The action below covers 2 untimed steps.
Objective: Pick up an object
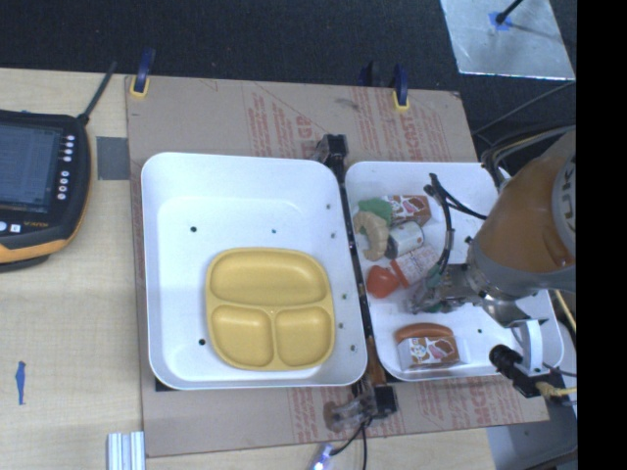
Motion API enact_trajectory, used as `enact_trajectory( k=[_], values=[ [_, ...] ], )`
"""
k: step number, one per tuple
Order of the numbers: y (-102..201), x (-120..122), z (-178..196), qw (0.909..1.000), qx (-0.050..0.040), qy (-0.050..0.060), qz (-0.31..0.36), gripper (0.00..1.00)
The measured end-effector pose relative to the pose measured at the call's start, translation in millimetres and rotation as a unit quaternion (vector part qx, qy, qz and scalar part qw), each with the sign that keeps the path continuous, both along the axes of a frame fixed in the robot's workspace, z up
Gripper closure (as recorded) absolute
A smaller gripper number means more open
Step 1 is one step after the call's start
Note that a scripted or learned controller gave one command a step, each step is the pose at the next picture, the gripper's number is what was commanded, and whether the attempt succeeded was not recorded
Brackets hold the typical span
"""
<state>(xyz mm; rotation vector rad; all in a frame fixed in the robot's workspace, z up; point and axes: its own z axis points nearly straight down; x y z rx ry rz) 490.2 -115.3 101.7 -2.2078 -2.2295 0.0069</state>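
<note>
From my screen, the claw [428, 297] sat low in the right bin [487, 186], just beside a red object [385, 280]; I could not tell how it was set. Around it lay a printed packet [426, 346], a small can [406, 237] and a labelled wrapper [408, 207], print too small to read. The left bin [186, 199] held a yellow divided tray [270, 306]. A pendant [37, 184] rested on the tabletop [59, 341].

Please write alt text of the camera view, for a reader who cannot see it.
A grey and orange robot arm reaches from the right over the right white bin, which holds a cluster of small items and a flat packet lying apart near its front edge. The left white bin holds a yellow divided tray; a handheld control pad lies at far left.
</note>
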Motion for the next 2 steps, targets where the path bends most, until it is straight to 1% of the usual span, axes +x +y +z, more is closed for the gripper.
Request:
enact_trajectory(
  k=[1, 2],
  values=[
    [-7, 9, 87, 1.0000, 0.0001, -0.002, -0.003, 1.00],
    [82, 41, 125, 1.0000, 0.0008, -0.001, -0.003, 1.00]
  ],
)
